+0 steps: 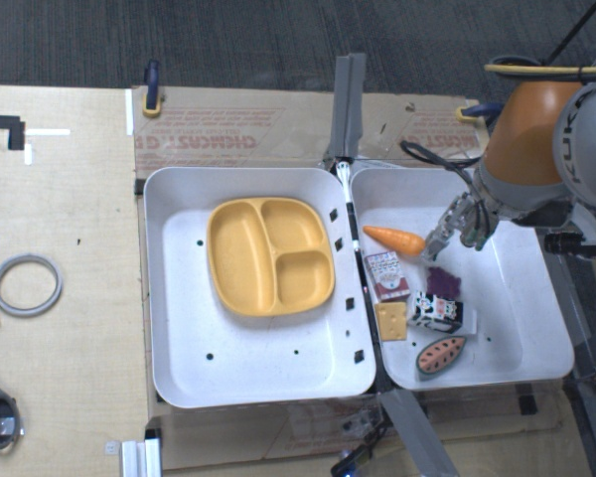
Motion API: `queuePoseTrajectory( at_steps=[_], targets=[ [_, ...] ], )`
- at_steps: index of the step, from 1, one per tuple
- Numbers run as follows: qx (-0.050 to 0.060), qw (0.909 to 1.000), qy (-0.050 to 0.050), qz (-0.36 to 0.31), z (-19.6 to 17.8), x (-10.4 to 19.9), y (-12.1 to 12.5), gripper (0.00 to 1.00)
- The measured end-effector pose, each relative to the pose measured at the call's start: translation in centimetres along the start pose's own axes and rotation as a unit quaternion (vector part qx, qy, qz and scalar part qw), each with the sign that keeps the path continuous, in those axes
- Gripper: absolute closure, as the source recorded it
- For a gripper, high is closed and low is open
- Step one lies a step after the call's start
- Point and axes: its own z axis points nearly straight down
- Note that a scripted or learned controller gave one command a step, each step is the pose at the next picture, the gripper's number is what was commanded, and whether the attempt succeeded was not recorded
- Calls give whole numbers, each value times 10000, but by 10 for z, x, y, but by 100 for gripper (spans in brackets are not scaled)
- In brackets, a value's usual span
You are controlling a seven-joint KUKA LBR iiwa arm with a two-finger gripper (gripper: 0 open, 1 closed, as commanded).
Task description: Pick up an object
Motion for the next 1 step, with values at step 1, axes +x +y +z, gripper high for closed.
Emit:
queuePoseTrajectory(
  at_steps=[1],
  targets=[
    [-1,9922,31,1243,-81,28,98,100]
  ],
)
